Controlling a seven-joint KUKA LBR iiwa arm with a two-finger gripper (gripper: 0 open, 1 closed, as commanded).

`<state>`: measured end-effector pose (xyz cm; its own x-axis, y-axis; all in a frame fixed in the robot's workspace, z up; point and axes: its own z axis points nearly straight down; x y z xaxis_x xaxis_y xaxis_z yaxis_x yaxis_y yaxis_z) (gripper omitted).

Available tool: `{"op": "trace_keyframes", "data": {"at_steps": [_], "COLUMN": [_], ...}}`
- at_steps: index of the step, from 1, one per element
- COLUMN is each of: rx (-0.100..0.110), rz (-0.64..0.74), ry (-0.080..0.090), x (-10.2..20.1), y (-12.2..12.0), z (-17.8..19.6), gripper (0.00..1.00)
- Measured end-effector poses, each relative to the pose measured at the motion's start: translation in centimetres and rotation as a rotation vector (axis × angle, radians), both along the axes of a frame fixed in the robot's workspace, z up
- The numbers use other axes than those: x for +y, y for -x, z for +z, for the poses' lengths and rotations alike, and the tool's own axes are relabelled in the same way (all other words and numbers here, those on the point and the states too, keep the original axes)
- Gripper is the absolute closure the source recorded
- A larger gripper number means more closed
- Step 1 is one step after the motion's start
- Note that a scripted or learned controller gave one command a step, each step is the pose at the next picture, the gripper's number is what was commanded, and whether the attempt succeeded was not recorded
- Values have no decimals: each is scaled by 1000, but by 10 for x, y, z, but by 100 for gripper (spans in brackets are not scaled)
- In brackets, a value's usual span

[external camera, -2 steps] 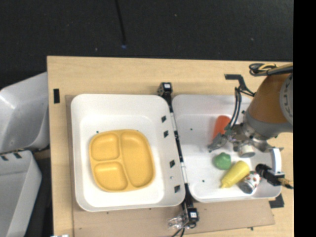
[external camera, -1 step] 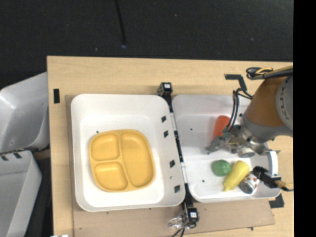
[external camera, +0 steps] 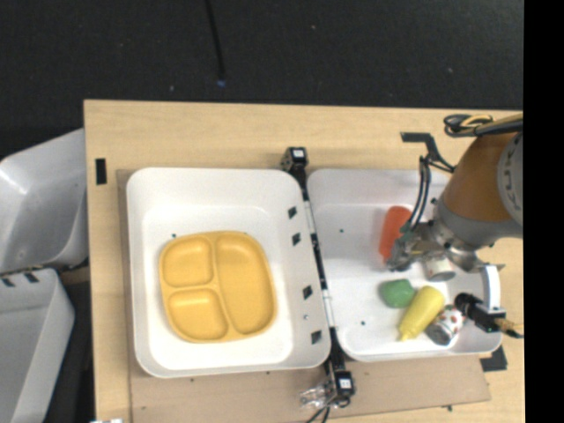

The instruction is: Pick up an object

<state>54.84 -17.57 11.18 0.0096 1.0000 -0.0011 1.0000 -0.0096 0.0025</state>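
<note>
The right bin (external camera: 352,210) holds an orange carrot-shaped piece (external camera: 393,228), a green piece (external camera: 397,293), a yellow piece (external camera: 419,312) and a small white and red object (external camera: 446,326). My gripper (external camera: 411,252) is low in this bin, just right of the carrot's lower end and above the green piece. The wrist hides its tips. Nothing is visibly held.
The left bin (external camera: 145,236) carries a yellow divided plate (external camera: 217,285). A black divider with clips (external camera: 310,236) runs between the bins. Cables and a bracket (external camera: 441,161) hang by the arm at the bench's right. Bare bin floor lies left of the objects.
</note>
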Motion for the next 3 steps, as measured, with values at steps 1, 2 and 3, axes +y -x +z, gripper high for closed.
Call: {"op": "trace_keyframes", "data": {"at_steps": [1,2,3], "rx": [-3,-4,2], "rz": [8,12,15], "ry": [0,1,-2], "x": [2,1,44], "y": [1,-1,9], "z": [44,96,96], "gripper": [100,100,100]}}
